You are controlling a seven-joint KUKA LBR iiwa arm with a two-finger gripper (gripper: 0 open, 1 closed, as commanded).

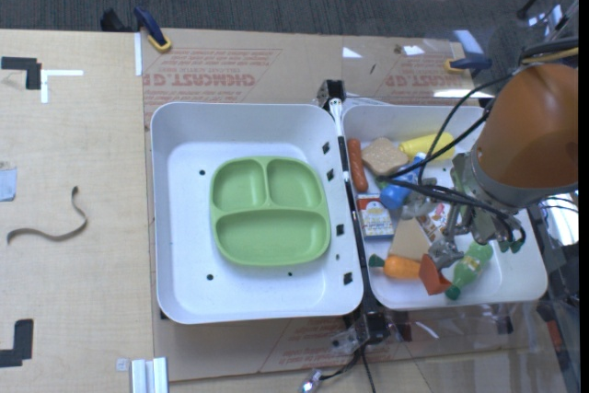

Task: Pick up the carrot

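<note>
The carrot [399, 268], orange with a small green top at its left end, lies near the front edge of the right bin [515, 285]. The arm with its orange band reaches in from the right over that bin. My gripper [449, 242] hangs low above the bin, a little up and to the right of the carrot and apart from it. Cables and the wrist body cover much of the gripper.
Around the carrot lie a red-orange wedge [431, 277], a green bottle [469, 264], a red-and-white box [375, 218], a blue piece [396, 194], a sausage [355, 163], a bread slice [385, 155] and a yellow item [428, 144]. The left bin [175, 290] holds a green divided plate [270, 212].
</note>
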